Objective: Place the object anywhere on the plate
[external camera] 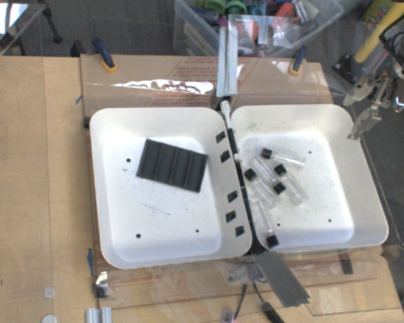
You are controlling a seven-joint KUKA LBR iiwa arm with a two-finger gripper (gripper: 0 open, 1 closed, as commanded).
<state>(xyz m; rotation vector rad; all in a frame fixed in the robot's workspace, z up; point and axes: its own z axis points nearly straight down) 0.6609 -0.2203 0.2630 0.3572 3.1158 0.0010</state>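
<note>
black plate (172, 165) mid left bin (161, 224), margins free; vials (277, 177) right; jaws beyond rim, state unclear.

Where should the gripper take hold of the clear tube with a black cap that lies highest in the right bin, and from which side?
Grip the clear tube at mid-body, coming straight down from above, fingers closing across its narrow width. It lies flat on the right bin floor, slanting, with free space on its upper side; other tubes crowd it below.

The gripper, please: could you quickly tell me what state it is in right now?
Gripper: at the right bin's far right edge, holding nothing visible; open or shut cannot be told.
</note>
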